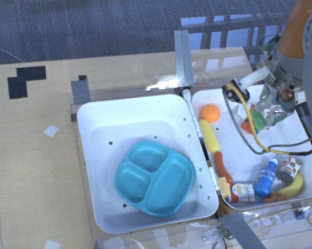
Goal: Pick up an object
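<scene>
My gripper hangs over the upper right part of the right bin, reaching in from the right. Just to its left lies a small green and orange-red item, right at the gripper's tip; contact is unclear. Along the bin's left wall sit an orange ball, a yellow corn cob and a red sausage. At the bin's front lie a small labelled bottle, a blue bottle, a grey can and a banana.
The left bin holds a blue divided plate. A yellow and black cable loops from the wrist down over the right bin. A metal post stands behind the wall between the bins.
</scene>
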`<action>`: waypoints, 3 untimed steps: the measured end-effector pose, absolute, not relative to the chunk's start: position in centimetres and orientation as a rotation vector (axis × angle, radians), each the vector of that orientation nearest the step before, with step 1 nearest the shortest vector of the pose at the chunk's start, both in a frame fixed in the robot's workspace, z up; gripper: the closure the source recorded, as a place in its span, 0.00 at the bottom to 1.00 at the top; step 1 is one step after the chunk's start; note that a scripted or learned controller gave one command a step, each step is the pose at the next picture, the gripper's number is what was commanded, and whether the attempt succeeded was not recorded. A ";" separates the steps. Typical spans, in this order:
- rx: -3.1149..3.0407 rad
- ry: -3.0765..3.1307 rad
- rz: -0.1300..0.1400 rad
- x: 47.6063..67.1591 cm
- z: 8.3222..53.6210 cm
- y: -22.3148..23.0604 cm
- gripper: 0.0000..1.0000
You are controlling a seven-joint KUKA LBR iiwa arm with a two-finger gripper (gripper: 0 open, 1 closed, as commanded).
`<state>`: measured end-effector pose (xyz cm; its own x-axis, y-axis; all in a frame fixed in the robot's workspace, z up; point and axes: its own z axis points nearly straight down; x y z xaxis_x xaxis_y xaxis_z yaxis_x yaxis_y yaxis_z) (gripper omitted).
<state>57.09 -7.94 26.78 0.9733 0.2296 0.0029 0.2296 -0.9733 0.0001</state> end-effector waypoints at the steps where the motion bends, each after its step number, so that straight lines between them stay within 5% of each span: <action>1: -3.105 -0.470 0.000 50.9 14.5 -12.5 1.00; 2: -3.119 -0.371 -0.005 51.5 23.5 -12.0 1.00; 3: -3.125 -0.321 -0.002 48.7 20.0 -14.5 1.00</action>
